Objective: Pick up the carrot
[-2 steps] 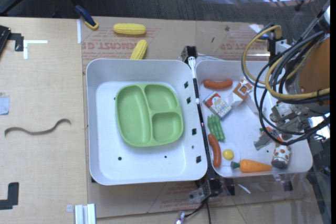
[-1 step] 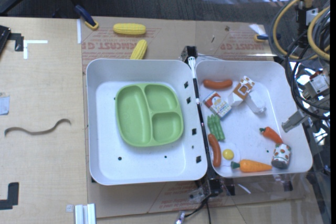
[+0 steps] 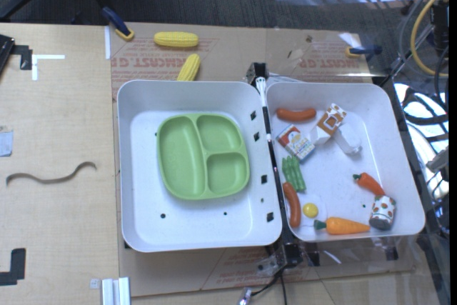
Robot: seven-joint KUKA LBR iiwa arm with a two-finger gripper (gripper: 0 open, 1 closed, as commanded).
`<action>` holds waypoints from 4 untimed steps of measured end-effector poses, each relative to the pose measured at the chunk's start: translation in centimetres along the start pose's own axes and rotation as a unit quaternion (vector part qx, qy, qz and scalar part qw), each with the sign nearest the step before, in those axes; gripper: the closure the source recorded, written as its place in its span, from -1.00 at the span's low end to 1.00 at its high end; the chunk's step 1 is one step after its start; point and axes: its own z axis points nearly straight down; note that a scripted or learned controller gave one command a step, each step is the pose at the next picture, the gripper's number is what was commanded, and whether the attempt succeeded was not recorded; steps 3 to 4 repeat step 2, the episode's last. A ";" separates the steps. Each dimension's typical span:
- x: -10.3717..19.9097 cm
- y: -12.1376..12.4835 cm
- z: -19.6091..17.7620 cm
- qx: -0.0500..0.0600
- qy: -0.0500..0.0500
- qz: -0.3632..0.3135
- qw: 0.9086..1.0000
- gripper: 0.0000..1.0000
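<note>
Camera view, looking down at a slant: two shallow white bins are seen side by side on the surface (image 3: 57, 125), the left bin (image 3: 136, 218) occupied by a green divided plate (image 3: 203, 156) and the right bin (image 3: 400, 153) strewn with toy food. The carrot (image 3: 344, 226) is shown lying flat near the front wall of the right bin, its green top pointed toward the dividing edge, with a fried egg (image 3: 310, 211) just beside it on one side and a spotted grey-and-white toy (image 3: 383, 212) just beside it on the other. A second, smaller carrot (image 3: 368, 183) is seen a little farther back in the same bin, tilted. Also pictured are two sausages (image 3: 295, 113), a bundle of green beans (image 3: 293, 173) and two small cartons (image 3: 296, 143). Two corn cobs (image 3: 176, 40) are left outside the bins, on the cardboard behind them. The carrot is judged to be untouched, so the whole task remains: approach, descent, closure and lift are all yet to be done. The state of the jaws cannot be told from this picture. Crowding by the neighbouring toys and the near wall is judged a likely hindrance to a clean grasp.
</note>
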 end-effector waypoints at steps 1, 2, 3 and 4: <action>0.0 0.0 0.0 0.000 0.000 0.000 1.000 -1.00; -0.3 -0.1 13.2 -0.001 0.000 -0.086 0.996 -1.00; -0.3 -0.1 13.2 -0.001 0.000 -0.086 0.996 -1.00; -0.3 -0.1 13.2 -0.001 0.000 -0.086 0.996 -1.00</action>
